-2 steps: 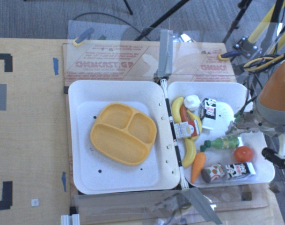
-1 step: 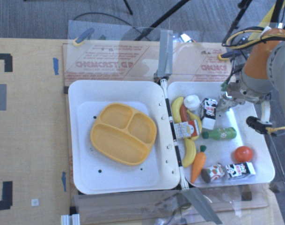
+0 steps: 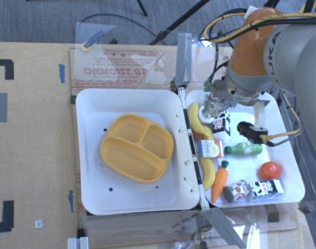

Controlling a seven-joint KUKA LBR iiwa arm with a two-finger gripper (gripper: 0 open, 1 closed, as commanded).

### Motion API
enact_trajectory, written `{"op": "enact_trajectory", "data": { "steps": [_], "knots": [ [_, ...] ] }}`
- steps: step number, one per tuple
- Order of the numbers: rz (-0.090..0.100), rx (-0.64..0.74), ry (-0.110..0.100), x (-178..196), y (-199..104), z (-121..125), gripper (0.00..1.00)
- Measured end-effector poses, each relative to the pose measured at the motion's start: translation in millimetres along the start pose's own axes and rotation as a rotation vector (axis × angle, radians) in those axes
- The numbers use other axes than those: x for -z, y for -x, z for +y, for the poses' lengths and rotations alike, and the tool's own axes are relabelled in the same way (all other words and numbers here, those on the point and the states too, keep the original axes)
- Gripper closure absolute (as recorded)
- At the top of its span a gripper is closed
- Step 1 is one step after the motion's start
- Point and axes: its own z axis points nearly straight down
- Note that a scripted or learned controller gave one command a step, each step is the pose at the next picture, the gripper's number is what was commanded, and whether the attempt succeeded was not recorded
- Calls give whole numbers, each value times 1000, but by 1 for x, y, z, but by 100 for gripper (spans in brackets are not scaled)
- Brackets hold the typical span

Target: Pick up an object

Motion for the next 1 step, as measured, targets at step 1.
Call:
{"op": "enact_trajectory", "data": {
  "steps": [1],
  "knots": [
    [-1, -1, -1, 0, 1, 0, 0]
  ]
}}
